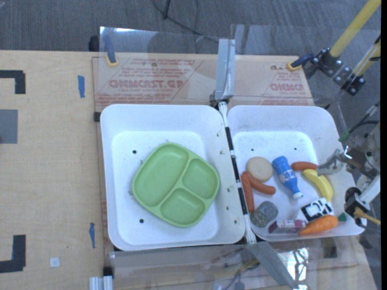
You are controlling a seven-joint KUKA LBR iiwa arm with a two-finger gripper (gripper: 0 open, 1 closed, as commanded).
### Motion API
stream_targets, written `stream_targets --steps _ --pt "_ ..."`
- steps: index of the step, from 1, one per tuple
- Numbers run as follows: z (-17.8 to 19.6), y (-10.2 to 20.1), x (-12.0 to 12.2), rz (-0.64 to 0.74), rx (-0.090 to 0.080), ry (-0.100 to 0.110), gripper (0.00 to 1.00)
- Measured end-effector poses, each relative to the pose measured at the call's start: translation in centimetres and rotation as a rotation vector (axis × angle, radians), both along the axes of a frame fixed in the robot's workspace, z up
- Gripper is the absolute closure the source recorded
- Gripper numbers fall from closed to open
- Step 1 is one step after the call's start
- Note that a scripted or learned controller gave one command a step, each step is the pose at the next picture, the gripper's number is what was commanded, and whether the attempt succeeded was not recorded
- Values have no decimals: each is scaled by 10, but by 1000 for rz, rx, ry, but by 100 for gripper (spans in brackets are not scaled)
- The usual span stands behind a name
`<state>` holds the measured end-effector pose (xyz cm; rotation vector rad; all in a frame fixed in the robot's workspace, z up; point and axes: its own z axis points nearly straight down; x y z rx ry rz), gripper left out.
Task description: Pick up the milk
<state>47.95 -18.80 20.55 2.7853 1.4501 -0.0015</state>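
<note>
Low in the frame, against the near rim of the right bin (283, 115), lie a carrot (319, 225) and a small pink bottle (287, 225), end to end. The milk (317, 210), a small black-and-white carton, sits just above the carrot and appears to touch it, in the lower right corner of that bin. The bin's right wall is close beside the carton, so little room is left on that side or below it.

A banana (320, 183) lies just above the milk, slanting toward the upper left. To its left a blue bottle (286, 175) lies on its side, with a short sausage (304, 166) near its upper end. Further left sit a beige potato (259, 168), two more sausages (259, 186) and a grey round can (264, 213). White floor shows between the can and the milk, and the upper half of this bin is bare.

The gripper (336, 161) sits at the right rim of the bin, above the banana and apart from the milk. Whether the claw is open or closed cannot be told from this angle, and nothing is seen held in it.

The left bin (121, 162) holds a green divided plate (175, 184), tilted in the frame, with open floor all around it and clear of every wall.
</note>
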Motion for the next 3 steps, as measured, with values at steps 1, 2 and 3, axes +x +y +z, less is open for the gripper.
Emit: stream_targets --steps 1,2,3 --pt "-86 62 4 106 -3 -15 0" --pt "52 -4 0 -203 1 1 0" --pt "-89 59 12 -189 -1 -16 0"
